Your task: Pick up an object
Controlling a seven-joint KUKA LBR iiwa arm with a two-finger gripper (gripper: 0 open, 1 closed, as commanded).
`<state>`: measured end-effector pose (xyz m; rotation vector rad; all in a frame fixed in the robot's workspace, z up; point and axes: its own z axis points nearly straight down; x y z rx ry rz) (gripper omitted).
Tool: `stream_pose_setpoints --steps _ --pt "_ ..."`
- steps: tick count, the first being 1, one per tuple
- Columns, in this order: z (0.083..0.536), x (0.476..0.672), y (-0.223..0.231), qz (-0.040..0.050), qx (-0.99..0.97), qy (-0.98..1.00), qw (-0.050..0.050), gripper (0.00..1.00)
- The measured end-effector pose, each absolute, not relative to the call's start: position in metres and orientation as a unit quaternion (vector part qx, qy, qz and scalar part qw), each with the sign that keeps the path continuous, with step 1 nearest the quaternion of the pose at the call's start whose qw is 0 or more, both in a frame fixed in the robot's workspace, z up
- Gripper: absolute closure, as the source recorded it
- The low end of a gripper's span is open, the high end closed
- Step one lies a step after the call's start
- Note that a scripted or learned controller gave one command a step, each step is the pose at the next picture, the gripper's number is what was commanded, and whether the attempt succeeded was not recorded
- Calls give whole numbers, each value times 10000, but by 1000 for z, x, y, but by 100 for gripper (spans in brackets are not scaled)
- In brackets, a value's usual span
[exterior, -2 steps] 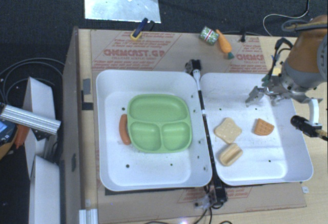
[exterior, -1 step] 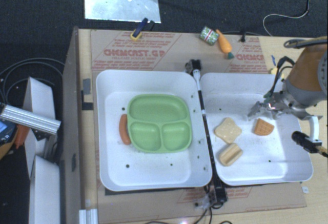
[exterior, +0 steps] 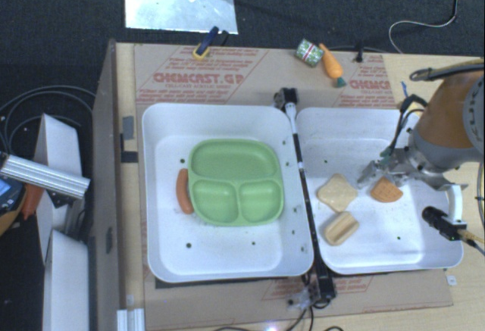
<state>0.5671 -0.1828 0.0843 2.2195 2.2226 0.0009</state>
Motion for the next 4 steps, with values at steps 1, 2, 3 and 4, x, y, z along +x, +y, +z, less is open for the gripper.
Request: stream_pose_setpoints --steps 1,2,3,4 --pt "88 551 -207 0 7069 7073 5 0" --pt "99 552 -207 14 7063 7079 22 100" --pt "88 543 -92 17 7055 7087 5 100" --pt "185 559 -31 16 7057 7085 10 100"
